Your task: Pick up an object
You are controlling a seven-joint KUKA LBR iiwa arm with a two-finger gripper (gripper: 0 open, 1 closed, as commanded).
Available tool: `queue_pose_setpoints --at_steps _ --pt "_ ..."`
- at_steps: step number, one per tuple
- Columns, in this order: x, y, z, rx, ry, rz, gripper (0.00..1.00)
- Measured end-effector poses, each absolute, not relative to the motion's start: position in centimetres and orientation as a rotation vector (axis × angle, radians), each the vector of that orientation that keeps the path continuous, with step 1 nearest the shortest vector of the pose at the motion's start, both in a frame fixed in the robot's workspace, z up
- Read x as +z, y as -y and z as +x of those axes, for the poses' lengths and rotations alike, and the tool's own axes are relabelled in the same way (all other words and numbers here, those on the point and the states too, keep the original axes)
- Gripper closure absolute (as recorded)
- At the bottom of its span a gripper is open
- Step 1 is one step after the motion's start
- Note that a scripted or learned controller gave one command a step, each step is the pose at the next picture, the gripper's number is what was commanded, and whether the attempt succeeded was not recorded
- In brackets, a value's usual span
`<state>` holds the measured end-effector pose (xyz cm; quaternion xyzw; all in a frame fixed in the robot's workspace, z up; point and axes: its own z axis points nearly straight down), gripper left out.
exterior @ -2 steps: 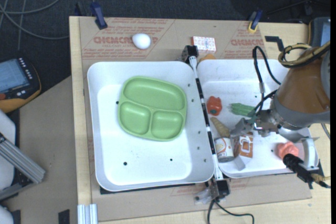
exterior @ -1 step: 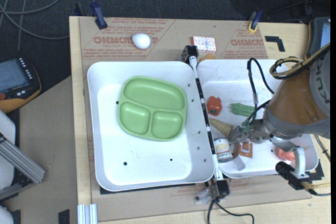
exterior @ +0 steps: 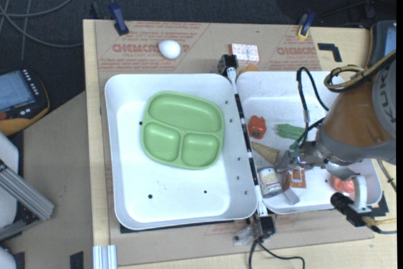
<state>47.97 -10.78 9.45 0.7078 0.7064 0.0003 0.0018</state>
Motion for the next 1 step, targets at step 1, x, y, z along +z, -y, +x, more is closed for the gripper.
queue_pose_setpoints --at_steps 1 --pt "18.46 2.75 49.45 0.001 -2.223 2.22 1.0"
